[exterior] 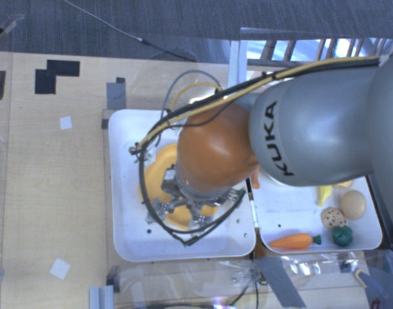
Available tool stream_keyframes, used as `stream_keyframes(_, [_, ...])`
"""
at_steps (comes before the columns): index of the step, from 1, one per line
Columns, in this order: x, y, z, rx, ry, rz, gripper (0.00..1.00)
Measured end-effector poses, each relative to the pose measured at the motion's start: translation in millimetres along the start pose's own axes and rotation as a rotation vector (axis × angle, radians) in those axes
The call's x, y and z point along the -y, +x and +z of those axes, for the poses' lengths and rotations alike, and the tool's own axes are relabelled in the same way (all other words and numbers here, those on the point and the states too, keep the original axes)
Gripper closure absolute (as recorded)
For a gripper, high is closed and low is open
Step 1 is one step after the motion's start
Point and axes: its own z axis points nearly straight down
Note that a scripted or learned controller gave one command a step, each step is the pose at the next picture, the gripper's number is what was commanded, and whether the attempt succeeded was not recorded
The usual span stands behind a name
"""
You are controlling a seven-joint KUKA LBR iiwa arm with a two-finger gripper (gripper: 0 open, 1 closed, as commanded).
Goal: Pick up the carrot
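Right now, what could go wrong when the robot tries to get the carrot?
1. The arm hangs over the left bin, above a yellow thing, but the carrot lies in the right bin. It might grab the wrong thing.
2. The carrot lies close to the bin's front wall, so gripping it could be awkward.
3. A green toy and a speckled ball sit nearby and could get bumped.

The arm's grey casing [325, 127] looked smooth and semi-glossy, its orange band [212, 150] shiny like moulded plastic. Beneath the tool, the left bin [122, 192] appeared matt white plastic; the bench [48, 192] beyond it was pale, wood-grained. Beside the arm, the carrot [292, 241] looked smooth and plasticky.
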Motion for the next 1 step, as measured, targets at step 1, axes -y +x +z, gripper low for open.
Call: stream_keyframes(1, [16.4,-37.5,-67.8,0.007,0.010,0.018,1.00])
